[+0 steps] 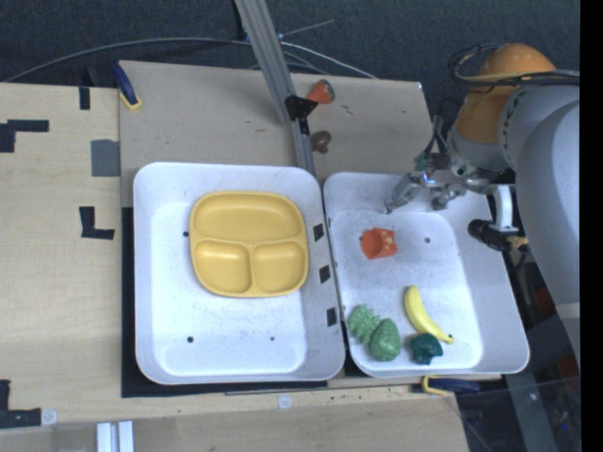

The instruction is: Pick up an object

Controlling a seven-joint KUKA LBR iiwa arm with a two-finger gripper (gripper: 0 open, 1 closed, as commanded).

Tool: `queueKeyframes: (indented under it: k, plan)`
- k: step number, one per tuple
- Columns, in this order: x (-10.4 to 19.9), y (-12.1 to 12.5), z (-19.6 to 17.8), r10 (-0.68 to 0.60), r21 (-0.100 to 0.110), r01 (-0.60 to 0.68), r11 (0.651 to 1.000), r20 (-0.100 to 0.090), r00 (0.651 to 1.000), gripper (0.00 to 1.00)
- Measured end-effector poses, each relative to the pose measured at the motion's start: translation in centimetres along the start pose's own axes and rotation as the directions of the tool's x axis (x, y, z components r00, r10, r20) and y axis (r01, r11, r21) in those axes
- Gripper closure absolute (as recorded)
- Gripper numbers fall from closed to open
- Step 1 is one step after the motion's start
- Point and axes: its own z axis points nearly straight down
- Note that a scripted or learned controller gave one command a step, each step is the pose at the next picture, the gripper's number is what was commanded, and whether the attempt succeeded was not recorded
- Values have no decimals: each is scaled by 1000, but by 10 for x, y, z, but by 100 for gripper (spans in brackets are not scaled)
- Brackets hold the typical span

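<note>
Camera view shows your gripper (pixel 407 196) poised at the right bin's (pixel 490 295) far rim, fingers spread and holding nothing, above the orange block (pixel 379 243).

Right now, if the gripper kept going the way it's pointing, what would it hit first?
Probably the right bin's floor near its upper left corner. The gripper points down-left; the orange toy lies just below that line, though depth is unclear.

Grey arm from the right, pincer (pixel 411 196) low, apparently holding nothing.
</note>
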Motion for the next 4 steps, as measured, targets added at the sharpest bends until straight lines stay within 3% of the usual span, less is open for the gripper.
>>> queueKeyframes:
  k: [1, 2, 3, 4]
  plan:
    - [-1, -1, 3, 0, -2, 0, 1000, -4, 1000, 0]
    - [-2, -3, -6, 0, 2, 0, 1000, -1, 1000, 100]
    - [-7, -3, -69, -3, -23, 3, 1000, -2, 1000, 100]
    - [-5, -2, -113, -3, -22, 3, 1000, -4, 1000, 100]
